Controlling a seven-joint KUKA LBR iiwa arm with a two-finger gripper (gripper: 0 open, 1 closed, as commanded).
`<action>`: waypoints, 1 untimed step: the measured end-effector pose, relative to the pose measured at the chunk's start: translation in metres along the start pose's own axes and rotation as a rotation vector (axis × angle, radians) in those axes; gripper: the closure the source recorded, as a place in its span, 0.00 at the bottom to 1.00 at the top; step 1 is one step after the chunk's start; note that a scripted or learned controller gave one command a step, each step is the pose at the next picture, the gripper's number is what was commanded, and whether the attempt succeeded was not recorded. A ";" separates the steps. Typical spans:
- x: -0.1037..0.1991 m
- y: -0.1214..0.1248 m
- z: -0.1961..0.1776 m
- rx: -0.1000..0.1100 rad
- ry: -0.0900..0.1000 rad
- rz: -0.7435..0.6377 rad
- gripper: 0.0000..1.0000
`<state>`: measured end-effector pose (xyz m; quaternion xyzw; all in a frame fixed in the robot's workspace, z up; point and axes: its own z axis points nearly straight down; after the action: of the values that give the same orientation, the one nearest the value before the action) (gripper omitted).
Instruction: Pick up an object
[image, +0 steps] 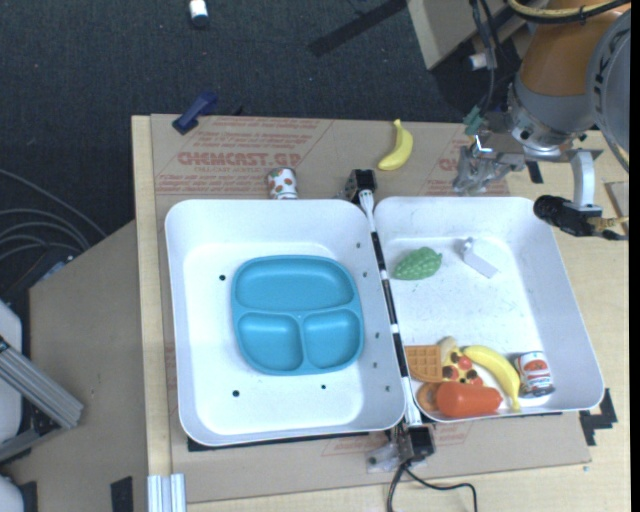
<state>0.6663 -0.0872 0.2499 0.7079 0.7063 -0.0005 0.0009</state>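
My robot's hand (482, 168) hangs near the far right corner of the counter (560, 455), just outside the far rim of the right bin (575, 330). It is small and partly lost against the printed board beneath it, so I cannot tell how it is set, and I see no object in it. Above it the grey wrist and the orange band of the arm (560, 60) lean in from the right.

Inside the right bin, nearest the hand, a small grey block (478, 258) lies by the far wall, with a green leafy toy (417, 263) just beside it toward the bin's left wall. At the bin's near edge a cluster sits packed together: a waffle piece (424, 361), a yellow banana (495, 366), a red-orange piece (466, 400) and a small can with a red label (536, 374), several of them touching.

The left bin (195, 300) carries a blue divided tray (297, 312) at its middle. On the counter beyond the bins lie a second banana (397, 147) and a small spotted cup (283, 182).

I judge this to be the approach step, with nothing picked yet. The next move calls for carrying the hand over the rim into the right bin and lowering onto one target. The grey block or the green toy look easiest, since each stands apart from the crowded near edge.
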 end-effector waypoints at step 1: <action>0.064 -0.003 -0.006 0.002 0.003 -0.004 1.00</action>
<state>0.6636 -0.0228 0.2557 0.7065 0.7077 -0.0001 -0.0009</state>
